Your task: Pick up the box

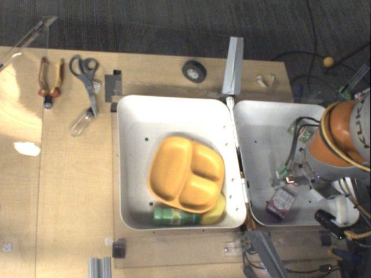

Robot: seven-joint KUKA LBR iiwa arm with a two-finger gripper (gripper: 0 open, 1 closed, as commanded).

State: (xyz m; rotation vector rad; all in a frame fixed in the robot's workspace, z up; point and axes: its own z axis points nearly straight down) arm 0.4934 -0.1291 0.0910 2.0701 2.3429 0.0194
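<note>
Bench of pale wood (69,172), dark carpet beyond its far edge. Items as I read them from the remote feed:

1. Left bin (133,155), white, shallow. Holds a yellow tray (186,172) with three hollows, lying tilted over the bin's near half. A green can (169,215) lies on its side under the tray's near edge, against the near wall. A yellow lump (217,211) sits just beside the can, partly under the tray.

2. Right bin (261,132), white, touching the left bin along one wall.

3. Box (281,203), small, purplish with a clear face, in the right bin close to its near wall, resting on the floor at a slight tilt.

4. Arm (342,138), grey with an orange band, reaching into the right bin from the right, loose cables running along it.

5. Gripper (288,181), low over the right bin, just beyond the box and very close to it. I cannot tell whether it is wide or narrow, or whether it touches the box; the box looks to be lying free.

6. On the bench, left of the bins: scissors (87,77), red-handled pliers (50,81), a clear tube (81,122).

7. Beyond the bins: a tape roll (194,71) and a grey metal bar (233,65) standing at the seam between them.
</note>
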